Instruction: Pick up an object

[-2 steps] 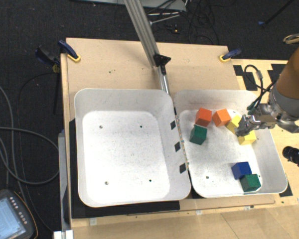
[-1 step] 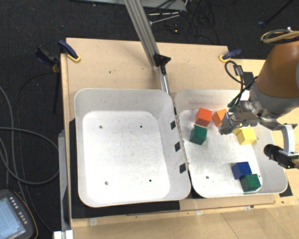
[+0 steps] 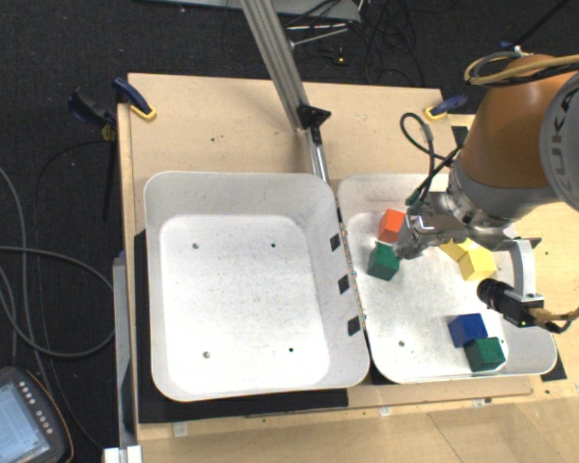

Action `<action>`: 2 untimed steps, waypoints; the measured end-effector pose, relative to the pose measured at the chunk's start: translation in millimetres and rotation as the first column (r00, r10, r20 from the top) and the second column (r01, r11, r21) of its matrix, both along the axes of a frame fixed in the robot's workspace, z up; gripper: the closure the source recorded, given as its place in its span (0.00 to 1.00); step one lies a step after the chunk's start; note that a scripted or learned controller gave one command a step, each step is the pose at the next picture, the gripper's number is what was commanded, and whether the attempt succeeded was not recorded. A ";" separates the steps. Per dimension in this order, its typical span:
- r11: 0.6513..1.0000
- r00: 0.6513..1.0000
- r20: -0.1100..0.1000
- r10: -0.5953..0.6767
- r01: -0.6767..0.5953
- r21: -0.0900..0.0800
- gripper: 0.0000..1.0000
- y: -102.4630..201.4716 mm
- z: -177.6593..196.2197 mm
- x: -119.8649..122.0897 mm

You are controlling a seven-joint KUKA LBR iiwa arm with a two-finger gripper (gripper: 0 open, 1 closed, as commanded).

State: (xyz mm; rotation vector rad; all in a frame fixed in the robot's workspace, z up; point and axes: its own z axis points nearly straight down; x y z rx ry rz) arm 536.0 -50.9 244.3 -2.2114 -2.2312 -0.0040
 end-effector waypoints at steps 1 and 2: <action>1.000 1.000 -0.002 0.000 0.000 0.000 1.00 50.3 6.6 -12.3; 1.000 1.000 -0.004 0.000 0.000 0.000 1.00 104.2 -9.0 -24.8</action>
